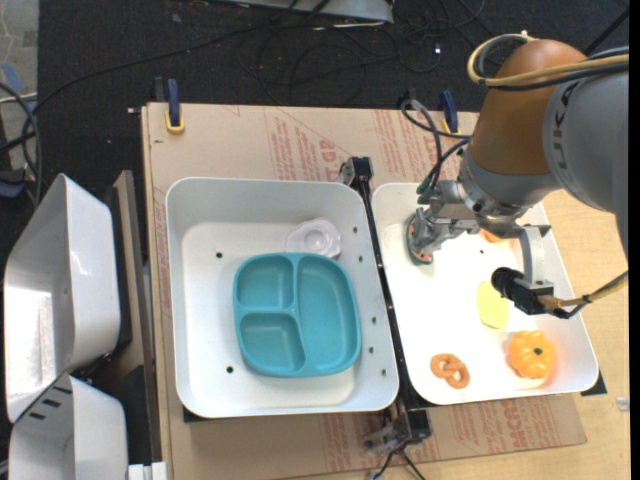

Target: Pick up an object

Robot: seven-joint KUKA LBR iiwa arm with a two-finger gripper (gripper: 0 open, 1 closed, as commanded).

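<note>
My gripper is down in the right bin, near its far left corner. A small reddish thing shows at its tip, and I cannot tell whether it is held. A yellow piece lies in the middle of the bin. An orange pumpkin sits near the front right. A pretzel lies at the front. A sliver of something orange peeks out from under the arm.
The left bin holds a teal divided plate and a small clear cup behind it. A black connector on a cable hangs over the right bin beside the yellow piece. White tubs stand to the left of the bench.
</note>
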